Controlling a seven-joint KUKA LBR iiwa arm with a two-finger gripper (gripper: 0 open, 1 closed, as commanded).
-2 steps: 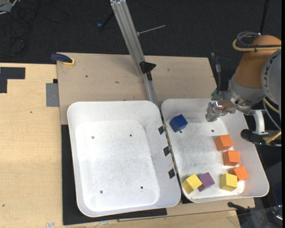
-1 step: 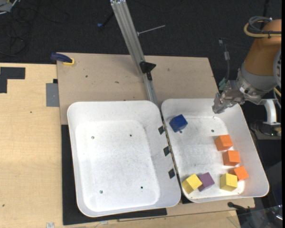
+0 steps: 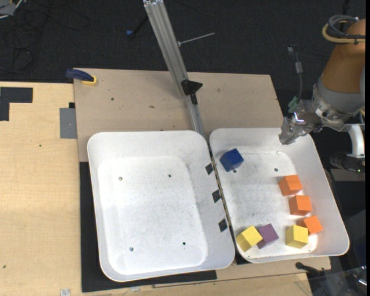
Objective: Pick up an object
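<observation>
My gripper [image 3: 288, 134] hangs over the far right corner of the right bin [image 3: 259, 143], with nothing visible between its fingers. A blue cube [image 3: 232, 159] sits in that bin near its far left side. Along the bin's right side lie three orange blocks [image 3: 290, 184], [image 3: 301, 204], [image 3: 312, 225]. Near the front edge rest two yellow blocks [image 3: 250, 236], [image 3: 296, 235] and a purple block [image 3: 267, 234]. The nearest object to the gripper is the upper orange block, well below it in the view.
The left bin [image 3: 149, 202] lies beside the right one, joined by black clips [image 3: 216, 195]. A slanted aluminium rail [image 3: 172, 60] rises behind the bins. A blue and yellow clamp [image 3: 81, 76] sits at the board's far left corner.
</observation>
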